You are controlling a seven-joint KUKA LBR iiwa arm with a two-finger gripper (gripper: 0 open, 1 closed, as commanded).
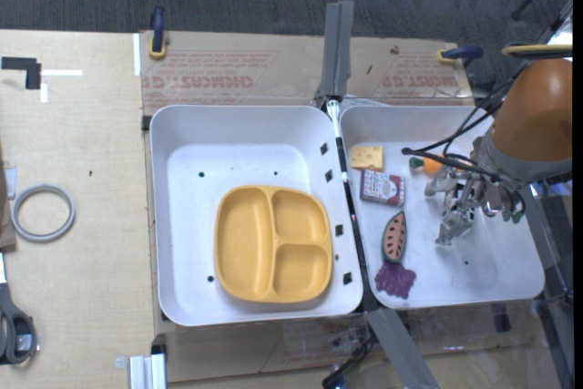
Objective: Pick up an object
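two white bins (173,196), one yellow divided plate (273,243), five small toys (393,237)

No legible text on cardboard (237,68)

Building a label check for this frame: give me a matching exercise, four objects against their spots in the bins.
Things:
1. yellow divided plate
2. cheese wedge
3. watermelon slice
4. purple grapes

Places:
A. near front edge of right bin
B. toward back of right bin
C. left bin
D. right bin, between the small maroon packet and the grapes

Pairs: 1-C, 2-B, 3-D, 4-A
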